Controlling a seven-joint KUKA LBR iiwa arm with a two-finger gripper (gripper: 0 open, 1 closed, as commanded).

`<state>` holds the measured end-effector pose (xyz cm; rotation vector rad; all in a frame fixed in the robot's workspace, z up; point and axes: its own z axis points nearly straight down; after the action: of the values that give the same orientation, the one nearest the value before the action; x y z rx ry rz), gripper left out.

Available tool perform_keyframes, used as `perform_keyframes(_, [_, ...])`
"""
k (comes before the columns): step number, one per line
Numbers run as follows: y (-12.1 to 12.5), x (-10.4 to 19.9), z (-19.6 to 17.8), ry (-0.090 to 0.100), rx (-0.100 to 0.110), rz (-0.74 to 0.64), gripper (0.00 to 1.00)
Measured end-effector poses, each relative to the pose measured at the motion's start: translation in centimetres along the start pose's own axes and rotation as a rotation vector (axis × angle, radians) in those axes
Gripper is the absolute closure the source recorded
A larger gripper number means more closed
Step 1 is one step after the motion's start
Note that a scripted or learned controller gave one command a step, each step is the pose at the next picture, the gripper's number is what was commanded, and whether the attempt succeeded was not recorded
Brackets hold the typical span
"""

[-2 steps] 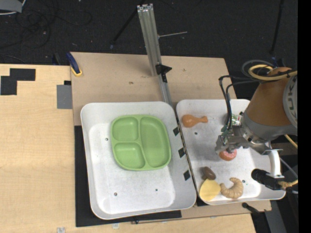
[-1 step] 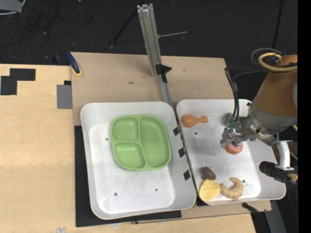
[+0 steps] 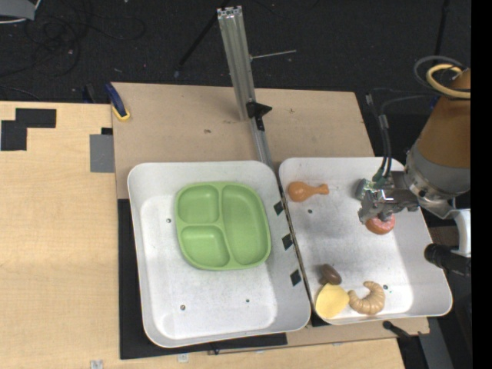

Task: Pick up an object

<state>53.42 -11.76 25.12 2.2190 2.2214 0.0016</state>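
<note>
Two bins sit on my bench, and my gripper (image 3: 378,206) hangs low in the right bin (image 3: 346,229), directly over a pinkish-red piece (image 3: 380,224). It sits there, I judge, to take that piece from above. Whether the jaws are apart or together I cannot tell; the piece lies on the bin floor just beneath them. Left of the gripper lies an orange drumstick toy (image 3: 307,191); nearer the front rim sit a brown lump (image 3: 330,274), a yellow piece (image 3: 331,301) and a croissant (image 3: 367,298). Far left, the other bin carries a green divided plate (image 3: 223,226).
</note>
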Motion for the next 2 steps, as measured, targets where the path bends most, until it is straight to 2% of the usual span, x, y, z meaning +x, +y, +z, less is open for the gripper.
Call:
perform_keyframes(1, [0.3, 5.8, 0.6, 0.003, 0.005, -0.004, 1.00])
perform_keyframes(2, [-0.3, 11.2, 2.2, 0.003, 0.007, -0.004, 1.00])
